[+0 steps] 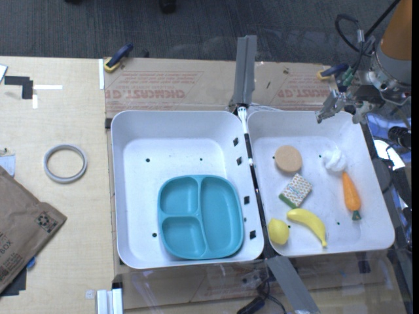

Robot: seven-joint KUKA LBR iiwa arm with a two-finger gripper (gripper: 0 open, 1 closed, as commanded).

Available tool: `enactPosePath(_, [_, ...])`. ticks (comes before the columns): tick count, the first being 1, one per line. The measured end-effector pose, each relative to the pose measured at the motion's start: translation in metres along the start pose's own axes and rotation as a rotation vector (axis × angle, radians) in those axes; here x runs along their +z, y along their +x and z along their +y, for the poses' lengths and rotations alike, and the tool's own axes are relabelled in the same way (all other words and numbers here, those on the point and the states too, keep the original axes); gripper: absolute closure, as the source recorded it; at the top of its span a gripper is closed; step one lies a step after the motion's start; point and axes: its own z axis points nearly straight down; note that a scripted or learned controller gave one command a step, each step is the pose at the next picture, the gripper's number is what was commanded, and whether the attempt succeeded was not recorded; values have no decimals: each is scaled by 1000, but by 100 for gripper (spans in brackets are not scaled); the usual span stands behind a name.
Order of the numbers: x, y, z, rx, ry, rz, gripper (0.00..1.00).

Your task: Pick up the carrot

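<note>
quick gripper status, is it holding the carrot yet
Gripper: open, holding nothing, above the far edge of the right bin. The carrot lies in that bin, apart from it.

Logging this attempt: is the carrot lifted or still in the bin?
In the bin. The carrot lies flat on the right bin floor; the claw hovers apart.

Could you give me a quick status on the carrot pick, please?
Hand above the right bin's far edge, holding nothing. Carrot lies near the bin's right wall, untouched. White lump just beyond its tip; banana well clear.
</note>
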Motion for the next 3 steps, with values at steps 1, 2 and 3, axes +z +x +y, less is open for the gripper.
enactPosePath(1, [60, -77, -43, 137, 1, 0, 0])
enactPosePath(2, [177, -60, -91, 388, 8, 15, 0])
enactPosePath(3, [168, -64, -91, 393, 5, 6, 100])
